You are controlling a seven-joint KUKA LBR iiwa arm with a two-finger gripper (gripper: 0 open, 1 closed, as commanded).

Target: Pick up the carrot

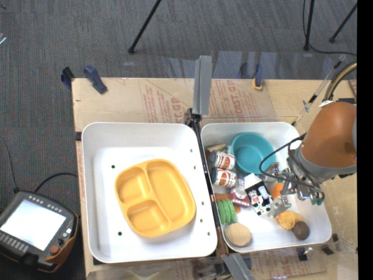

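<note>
so the carrot (278,189) is that little orange sliver in the right bin (312,142), toward its right side, poking out right beside the gripper (284,198); looks like it lies just to the left and a bit far of the tips, touching or nearly so, long axis seems roughly near-to-far but so little of it shows that I wouldn't swear to it; can't tell whether the fingers are spread or closed, or whether they've got anything, the wrist hides too much; it's crowded around there, a black and white box (258,194) just to the left, a crumbly orange ball (287,219) and a brown ball (301,230) just nearer, cans (223,169) and a teal bowl (251,151) further left and far; not much elbow room; left bin (99,139) holds a yellow tray (154,197), well apart.
</note>
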